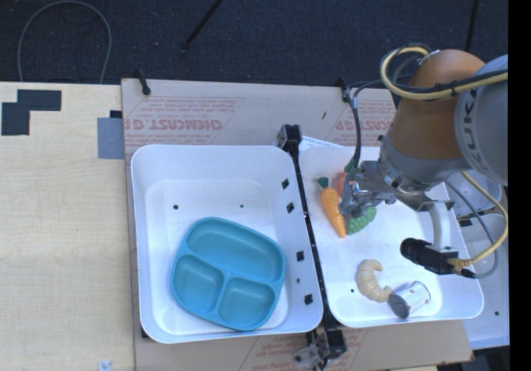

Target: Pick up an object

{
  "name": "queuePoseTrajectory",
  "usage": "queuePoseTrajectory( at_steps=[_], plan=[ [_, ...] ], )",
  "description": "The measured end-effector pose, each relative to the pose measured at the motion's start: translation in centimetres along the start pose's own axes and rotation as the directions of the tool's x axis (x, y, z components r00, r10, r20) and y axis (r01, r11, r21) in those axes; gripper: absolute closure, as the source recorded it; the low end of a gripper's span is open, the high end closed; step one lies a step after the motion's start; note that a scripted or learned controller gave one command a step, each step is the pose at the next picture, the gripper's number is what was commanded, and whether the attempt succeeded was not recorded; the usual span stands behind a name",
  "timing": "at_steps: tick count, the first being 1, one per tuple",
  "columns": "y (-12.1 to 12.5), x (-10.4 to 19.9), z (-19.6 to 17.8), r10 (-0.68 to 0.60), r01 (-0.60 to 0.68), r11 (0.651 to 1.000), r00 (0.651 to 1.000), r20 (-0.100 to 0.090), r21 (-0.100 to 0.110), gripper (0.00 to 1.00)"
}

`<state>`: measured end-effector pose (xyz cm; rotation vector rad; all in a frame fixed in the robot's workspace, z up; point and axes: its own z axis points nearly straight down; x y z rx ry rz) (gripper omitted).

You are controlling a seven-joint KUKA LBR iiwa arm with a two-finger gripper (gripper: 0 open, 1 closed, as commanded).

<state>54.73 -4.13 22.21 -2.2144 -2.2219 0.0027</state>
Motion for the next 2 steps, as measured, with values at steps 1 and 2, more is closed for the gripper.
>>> queuePoseTrajectory(
  at_steps=[1, 2],
  plan=[
    [-0.3, 5.1, 1.0, -0.001, 0.001, 1.000, 1.000, 0.000, 0.000, 1.00],
    [-0.1, 10.0, 0.9, -0.002, 0.002, 1.000, 1.000, 0.000, 0.000, 1.00]
  ],
)
